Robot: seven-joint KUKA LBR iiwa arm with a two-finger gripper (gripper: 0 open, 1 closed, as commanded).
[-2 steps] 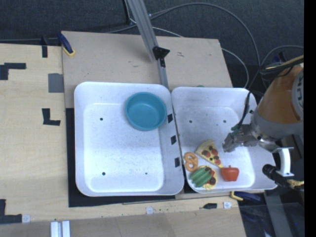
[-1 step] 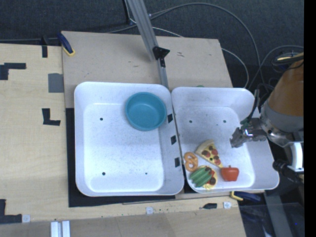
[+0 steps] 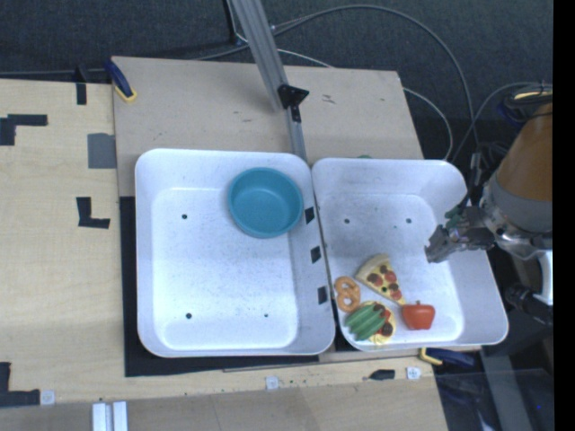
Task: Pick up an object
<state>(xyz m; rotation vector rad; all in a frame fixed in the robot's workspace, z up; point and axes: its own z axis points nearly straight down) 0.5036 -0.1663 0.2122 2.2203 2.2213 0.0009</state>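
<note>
Camera view: the grey two-finger gripper [image 3: 439, 246] is hovering over the right white plastic bin [image 3: 359, 180], whether its fingers are parted or closed being impossible to tell. The small toy foods, a pizza slice [image 3: 381, 277], red tomato [image 3: 418, 314], pretzel [image 3: 347, 292] and green vegetable [image 3: 367, 320], are lying clustered near the bin's front, so a descent is risking a missed or double grab.

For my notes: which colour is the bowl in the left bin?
Blue; the bowl shows clearly in the camera view.

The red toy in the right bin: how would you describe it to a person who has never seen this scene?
Look at the right white bin, then at its near edge, where small food toys lie in a cluster. The red toy is the rightmost, beside a green toy and below a pizza slice. It alone is plain red, with a small green top.
</note>
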